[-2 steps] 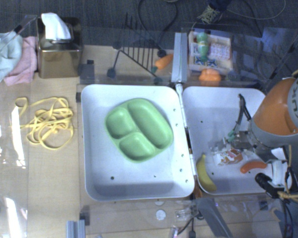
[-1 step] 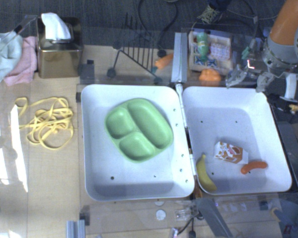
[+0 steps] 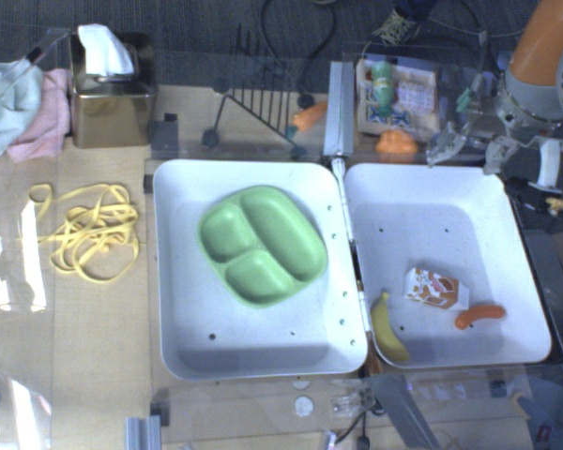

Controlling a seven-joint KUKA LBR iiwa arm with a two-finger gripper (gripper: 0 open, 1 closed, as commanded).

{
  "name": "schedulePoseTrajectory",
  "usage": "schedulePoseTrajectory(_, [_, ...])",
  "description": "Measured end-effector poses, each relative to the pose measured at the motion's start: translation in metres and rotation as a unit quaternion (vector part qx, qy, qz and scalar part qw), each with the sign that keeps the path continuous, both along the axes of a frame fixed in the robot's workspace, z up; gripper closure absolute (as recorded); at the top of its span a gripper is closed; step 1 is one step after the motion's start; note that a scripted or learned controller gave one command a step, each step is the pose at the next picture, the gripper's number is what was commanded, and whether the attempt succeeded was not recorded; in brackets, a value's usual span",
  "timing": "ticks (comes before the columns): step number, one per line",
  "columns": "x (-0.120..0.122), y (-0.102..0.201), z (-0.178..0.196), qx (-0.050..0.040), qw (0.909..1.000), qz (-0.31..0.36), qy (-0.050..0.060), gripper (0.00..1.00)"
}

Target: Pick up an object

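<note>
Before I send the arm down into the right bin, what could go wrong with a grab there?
The banana lies against the bin's left wall, so the claw may hit the wall before closing around it. The small carton and the orange sausage-shaped toy sit close together; reaching for one could push the other aside. The claw is now above the bin's far rim, near clutter behind it.

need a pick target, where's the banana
In the camera view the banana lies in the right bin, at its near-left corner, left of the small carton and the carrot.
</note>
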State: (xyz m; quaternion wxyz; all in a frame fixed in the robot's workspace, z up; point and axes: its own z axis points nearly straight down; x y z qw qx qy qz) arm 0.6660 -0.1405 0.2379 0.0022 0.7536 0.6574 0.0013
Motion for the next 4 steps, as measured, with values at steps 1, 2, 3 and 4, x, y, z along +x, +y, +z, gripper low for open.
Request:
schedulePoseTrajectory(1, [0.003,-0.037,-0.088,-0.0001,0.9964,0.085,0.001,0.00])
schedulePoseTrajectory(2, [-0.127,-0.046,-0.151,-0.0001,0.9913,0.132,0.000,0.00])
schedulePoseTrajectory(3, [-0.177,0.019,-0.151,-0.0006,0.9859,0.168,-0.002,0.00])
schedulePoseTrajectory(4, [-0.174,0.020,-0.139,-0.0011,0.9857,0.168,-0.006,1.00])
